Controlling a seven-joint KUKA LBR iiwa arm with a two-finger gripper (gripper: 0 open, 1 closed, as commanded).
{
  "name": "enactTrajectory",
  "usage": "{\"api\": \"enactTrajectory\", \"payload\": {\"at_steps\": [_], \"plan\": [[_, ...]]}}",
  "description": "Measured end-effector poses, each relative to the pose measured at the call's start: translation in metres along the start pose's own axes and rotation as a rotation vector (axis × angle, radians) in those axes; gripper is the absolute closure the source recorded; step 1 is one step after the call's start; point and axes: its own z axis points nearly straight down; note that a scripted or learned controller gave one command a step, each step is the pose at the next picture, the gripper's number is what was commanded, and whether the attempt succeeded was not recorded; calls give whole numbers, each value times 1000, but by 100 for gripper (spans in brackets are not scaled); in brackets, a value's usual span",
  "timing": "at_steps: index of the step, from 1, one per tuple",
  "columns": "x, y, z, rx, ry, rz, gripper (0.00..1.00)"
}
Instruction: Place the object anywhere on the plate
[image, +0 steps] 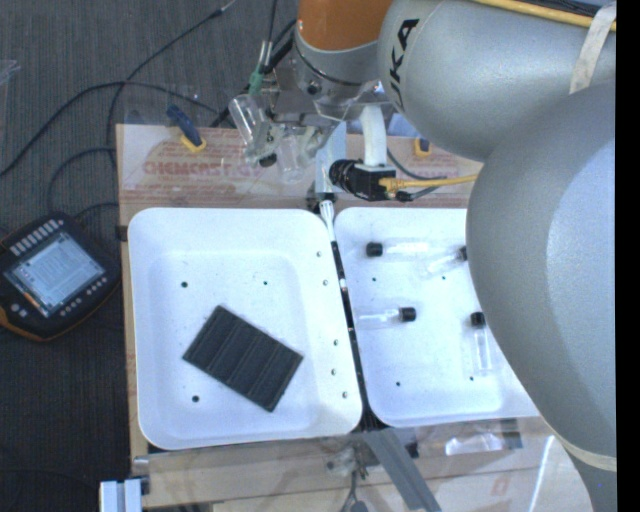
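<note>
Grey and very large, the arm (520, 200) fills the right side of the camera view and covers the right part of the right bin (430, 400). Its orange band is at the top edge, and below it the gripper (272, 140) hangs over the wooden board behind the bins, just past the back rim of the left bin (140, 300). The gripper's parts look clear and blurred against the board, so one cannot tell if it is spread or closed, or if something is between them.

Four small clear vials (400, 247) with black caps lie flat in the right bin, apart from each other. Two are near the back, one is close to the middle, and one is beside the arm's edge. All are well apart from the gripper and nearer the camera than it.

A dark ribbed plate (242, 357) lies at a slant on the floor of the left bin, toward its front. Nothing rests on it.

Left of the bench, a control pendant (50, 275) with a lit screen lies on the dark floor. A blue and yellow clamp (185, 125) sits on the board's back corner.
</note>
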Motion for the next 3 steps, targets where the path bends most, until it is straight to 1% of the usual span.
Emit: {"api": "enactTrajectory", "payload": {"at_steps": [1,3], "plan": [[67,7,-72,-2,-1,-200,100],[67,8,-85,5,-11,-201,100]]}}
